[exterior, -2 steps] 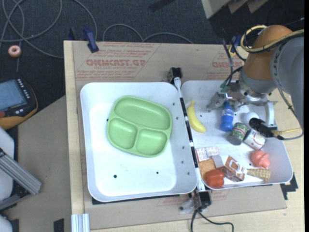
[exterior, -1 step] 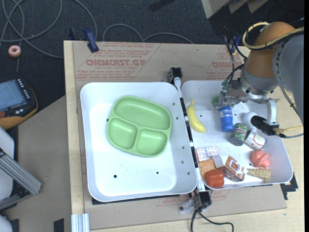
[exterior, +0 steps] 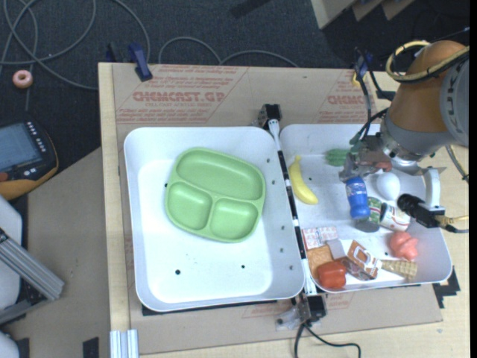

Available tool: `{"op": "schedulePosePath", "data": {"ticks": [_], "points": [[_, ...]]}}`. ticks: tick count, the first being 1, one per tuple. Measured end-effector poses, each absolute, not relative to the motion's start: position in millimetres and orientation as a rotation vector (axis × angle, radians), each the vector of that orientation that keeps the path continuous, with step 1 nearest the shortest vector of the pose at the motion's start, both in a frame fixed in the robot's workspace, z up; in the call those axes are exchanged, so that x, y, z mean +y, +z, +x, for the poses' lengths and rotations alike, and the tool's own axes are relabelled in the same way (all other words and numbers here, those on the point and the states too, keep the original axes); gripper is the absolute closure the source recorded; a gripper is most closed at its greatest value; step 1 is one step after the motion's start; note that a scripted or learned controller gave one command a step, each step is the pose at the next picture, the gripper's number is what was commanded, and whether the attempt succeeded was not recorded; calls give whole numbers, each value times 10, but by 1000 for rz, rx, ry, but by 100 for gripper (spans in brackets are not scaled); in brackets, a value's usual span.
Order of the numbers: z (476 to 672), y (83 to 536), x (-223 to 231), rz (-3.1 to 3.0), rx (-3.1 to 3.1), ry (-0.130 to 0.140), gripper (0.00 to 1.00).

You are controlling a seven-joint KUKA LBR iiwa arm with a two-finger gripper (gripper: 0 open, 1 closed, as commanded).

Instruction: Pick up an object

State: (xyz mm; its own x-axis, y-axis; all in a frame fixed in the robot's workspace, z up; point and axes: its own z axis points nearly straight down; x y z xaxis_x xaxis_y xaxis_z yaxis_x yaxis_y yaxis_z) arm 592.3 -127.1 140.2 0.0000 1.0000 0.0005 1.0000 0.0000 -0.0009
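Claw (exterior: 361, 168): over right bin (exterior: 440, 271), touching bottle (exterior: 358, 197); grip state, cannot tell. Step: descent to grasp. Next you need centring, closure.

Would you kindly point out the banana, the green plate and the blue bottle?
banana (exterior: 302, 183): camera view, middle of the fruit.
green plate (exterior: 216, 171): camera view, its large upper compartment.
blue bottle (exterior: 358, 198): camera view, middle of its body.

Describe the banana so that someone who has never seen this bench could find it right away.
Look at the right-hand white bin, the one crowded with small items. Along its left wall, next to the divider between the two bins, lies the banana, running lengthwise. It is the only yellow, curved thing there, and it lies apart from the blue bottle to its right.
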Motion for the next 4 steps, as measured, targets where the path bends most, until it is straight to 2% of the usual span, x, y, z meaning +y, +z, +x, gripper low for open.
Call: {"op": "schedulePosePath", "data": {"ticks": [1,2,3,4], "points": [[5535,2088,-524,-2219,-2223,-1,100],[5533,2085,-530,-2221,-2221,0,0],[5554,1190,-941,-2222,-2221,0,0],[6102,1620,-1535,-2225,-2222,-1,0]]}}
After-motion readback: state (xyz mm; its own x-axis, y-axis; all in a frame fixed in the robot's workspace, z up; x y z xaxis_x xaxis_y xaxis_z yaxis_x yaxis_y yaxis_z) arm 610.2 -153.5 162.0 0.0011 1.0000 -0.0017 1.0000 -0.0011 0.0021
